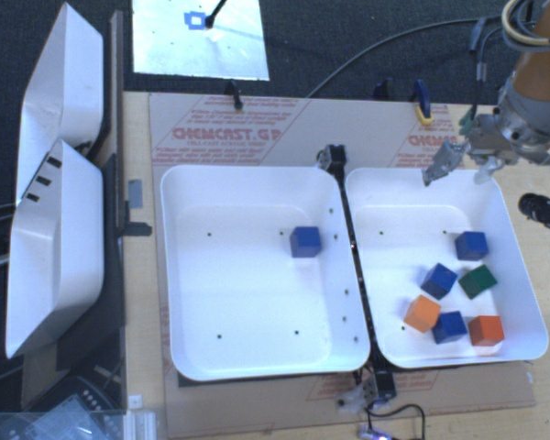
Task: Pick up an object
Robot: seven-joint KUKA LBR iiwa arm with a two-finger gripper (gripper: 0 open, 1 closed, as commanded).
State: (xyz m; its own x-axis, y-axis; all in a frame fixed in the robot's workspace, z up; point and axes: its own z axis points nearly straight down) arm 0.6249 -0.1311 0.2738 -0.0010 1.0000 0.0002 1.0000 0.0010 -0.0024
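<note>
Blue cube (305, 241) sits alone in the left bin (192, 337); six more cubes cluster in the right bin (394, 218). My gripper (462, 163) hangs spread wide, holding nothing, over its far rim. Board (222, 122) lettering reads "CHEMCAST GP".

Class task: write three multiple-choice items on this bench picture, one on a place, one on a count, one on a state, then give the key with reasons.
1. Where is the lone blue cube?
A. left bin
B. right bin
C. on the bench

2. How many cubes lie in the right bin?
A. four
B. six
C. eight

3. What is the gripper doing?
A. lifting a cube
B. hanging over the right bin's far edge, holding nothing
C. resting in the left bin

Key: 1 A, it sits alone in the left bin. 2 B, three blue, two orange, one green. 3 B, its open fingers have nothing between them.
</note>
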